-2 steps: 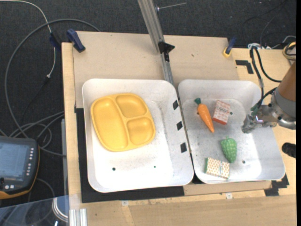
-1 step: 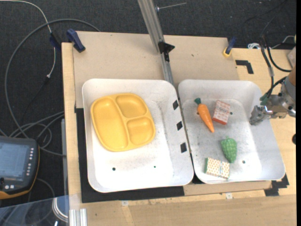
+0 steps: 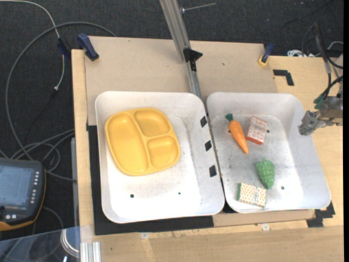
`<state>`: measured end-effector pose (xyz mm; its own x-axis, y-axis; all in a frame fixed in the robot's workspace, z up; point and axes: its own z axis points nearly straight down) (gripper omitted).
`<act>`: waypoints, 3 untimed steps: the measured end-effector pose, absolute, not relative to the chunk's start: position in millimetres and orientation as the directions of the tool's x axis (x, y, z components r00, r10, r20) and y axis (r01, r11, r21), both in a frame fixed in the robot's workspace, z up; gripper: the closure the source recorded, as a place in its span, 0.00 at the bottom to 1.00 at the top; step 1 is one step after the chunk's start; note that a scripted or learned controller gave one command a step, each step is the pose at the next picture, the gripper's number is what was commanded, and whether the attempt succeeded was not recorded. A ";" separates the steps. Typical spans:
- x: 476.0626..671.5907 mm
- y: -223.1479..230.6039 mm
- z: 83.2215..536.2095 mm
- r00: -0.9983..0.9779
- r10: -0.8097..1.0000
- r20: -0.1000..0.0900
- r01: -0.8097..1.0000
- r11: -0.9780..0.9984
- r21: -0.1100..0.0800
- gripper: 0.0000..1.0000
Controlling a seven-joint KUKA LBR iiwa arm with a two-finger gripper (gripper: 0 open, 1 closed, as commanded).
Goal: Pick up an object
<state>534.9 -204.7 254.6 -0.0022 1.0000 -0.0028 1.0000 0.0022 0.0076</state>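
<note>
Gripper (image 3: 306, 125): grey metal, two-fingered, poised at the right bin's (image 3: 305, 201) three o'clock rim; finger state impossible to tell, nothing visibly held. Inside that shallow white bin: orange plastic carrot (image 3: 238, 136) at ten o'clock, red-and-white carton (image 3: 257, 130) just beside it, green bumpy vegetable (image 3: 266, 173) near centre, patterned yellow packet (image 3: 252, 194) at six o'clock. Left bin (image 3: 158, 203): yellow three-compartment plastic tray (image 3: 143, 141).
</note>
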 end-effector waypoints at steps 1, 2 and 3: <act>553.8 -150.2 262.8 -0.008 1.000 0.002 1.000 0.008 0.003 1.00; 561.3 -96.8 256.9 -0.007 1.000 0.003 1.000 0.007 -0.001 1.00; 576.7 -50.2 244.1 -0.006 1.000 0.003 1.000 0.006 -0.002 1.00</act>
<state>576.7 -50.2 244.1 -0.0062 1.0000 0.0026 1.0000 0.0063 -0.0022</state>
